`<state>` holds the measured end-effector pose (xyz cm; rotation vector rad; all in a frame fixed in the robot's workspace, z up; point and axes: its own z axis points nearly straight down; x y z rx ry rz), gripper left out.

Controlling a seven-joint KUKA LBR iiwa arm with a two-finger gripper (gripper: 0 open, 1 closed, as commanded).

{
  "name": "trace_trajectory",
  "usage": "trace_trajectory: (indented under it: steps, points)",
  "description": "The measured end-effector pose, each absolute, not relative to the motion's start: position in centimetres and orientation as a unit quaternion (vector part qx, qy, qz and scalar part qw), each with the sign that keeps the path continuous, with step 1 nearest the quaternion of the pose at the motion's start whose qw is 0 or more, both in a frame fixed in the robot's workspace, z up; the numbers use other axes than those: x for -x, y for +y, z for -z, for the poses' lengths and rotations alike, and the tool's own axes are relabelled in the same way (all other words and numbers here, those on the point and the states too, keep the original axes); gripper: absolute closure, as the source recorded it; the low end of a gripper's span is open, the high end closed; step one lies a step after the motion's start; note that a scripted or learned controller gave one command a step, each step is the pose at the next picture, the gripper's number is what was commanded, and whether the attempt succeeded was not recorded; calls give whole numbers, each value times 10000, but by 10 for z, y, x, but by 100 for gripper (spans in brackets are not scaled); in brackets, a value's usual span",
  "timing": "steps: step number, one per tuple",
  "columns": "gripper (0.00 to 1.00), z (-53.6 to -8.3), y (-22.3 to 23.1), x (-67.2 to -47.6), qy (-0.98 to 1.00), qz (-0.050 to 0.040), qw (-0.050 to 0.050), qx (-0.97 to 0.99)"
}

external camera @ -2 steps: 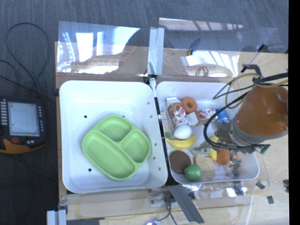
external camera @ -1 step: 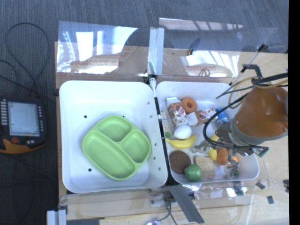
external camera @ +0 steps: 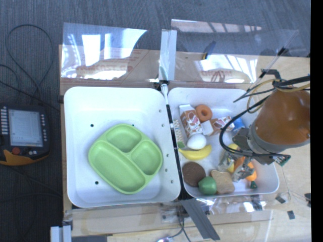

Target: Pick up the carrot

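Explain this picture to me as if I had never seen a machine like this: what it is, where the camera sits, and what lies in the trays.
One camera above the bench looks down at a slant. The grey arm with the orange band is a robot arm reaching in from the right. Its hand hangs low over the right bin, beside something orange that may be the carrot; I cannot tell whether it grips anything. That bin holds toy food: a doughnut, an egg, a banana, a brown round piece, a green piece and a bread slice. The left bin holds a green divided plate. The box left of the bench is a control pad.
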<state>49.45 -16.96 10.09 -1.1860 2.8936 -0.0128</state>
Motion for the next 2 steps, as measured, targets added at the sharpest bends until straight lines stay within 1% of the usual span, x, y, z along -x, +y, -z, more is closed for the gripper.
trace_trajectory:
  steps: [1,2]
  points:
    - [100,-236,-133,-511,9390,19,48,3439]
    - [100,-125,-222,-498,9585,-33,-28,2850]
